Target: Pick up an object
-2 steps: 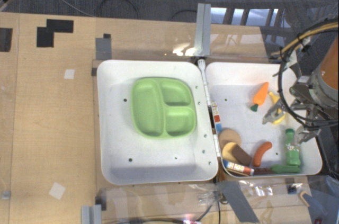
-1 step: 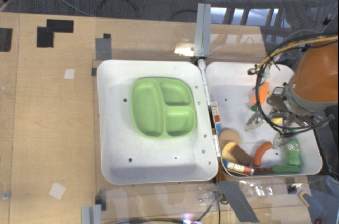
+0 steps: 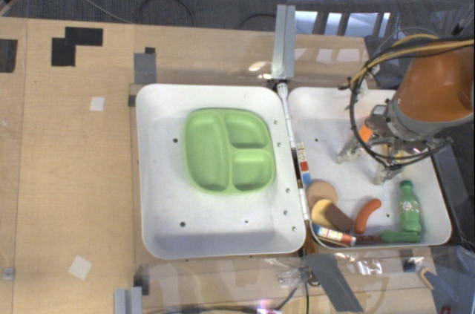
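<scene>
The splayed, open metal two-finger gripper (image 3: 369, 162) hovers above the smooth white right bin (image 3: 326, 112), near a glossy green plastic bottle (image 3: 408, 211).

Both bins (image 3: 159, 231) are white, on a pale wooden bench (image 3: 67, 179). Far left of the gripper (image 3: 369, 160) lies a light green divided plate (image 3: 228, 151). Just below it stand a green bottle (image 3: 407, 208) and an orange-red sausage (image 3: 367, 214). The arm (image 3: 434, 86) is orange.
</scene>
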Robot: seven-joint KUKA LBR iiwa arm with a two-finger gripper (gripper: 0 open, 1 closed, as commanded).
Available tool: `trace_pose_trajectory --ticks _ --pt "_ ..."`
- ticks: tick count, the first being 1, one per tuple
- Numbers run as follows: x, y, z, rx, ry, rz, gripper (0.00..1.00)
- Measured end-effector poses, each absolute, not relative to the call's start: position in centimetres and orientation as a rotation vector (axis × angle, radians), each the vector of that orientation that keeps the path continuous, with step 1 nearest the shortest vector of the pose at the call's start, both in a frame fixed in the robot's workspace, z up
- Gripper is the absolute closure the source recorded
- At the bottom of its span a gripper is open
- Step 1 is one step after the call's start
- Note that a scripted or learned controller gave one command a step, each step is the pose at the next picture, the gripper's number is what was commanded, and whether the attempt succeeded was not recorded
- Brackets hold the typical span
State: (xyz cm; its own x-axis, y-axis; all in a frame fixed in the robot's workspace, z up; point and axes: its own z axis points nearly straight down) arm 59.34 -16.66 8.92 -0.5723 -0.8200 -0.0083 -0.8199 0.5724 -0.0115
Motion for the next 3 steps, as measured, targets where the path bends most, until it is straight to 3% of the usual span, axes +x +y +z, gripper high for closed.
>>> trace_pose_trajectory --ticks 1,2,3 --pt "55.6 -15.3 9.0 -1.514 2.735 -0.014 0.00" --pt "49.4 -17.8 9.1 -1.652 2.651 -0.021 0.00" --pt "49.5 -11.1 9.2 -1.581 2.693 -0.024 0.00"
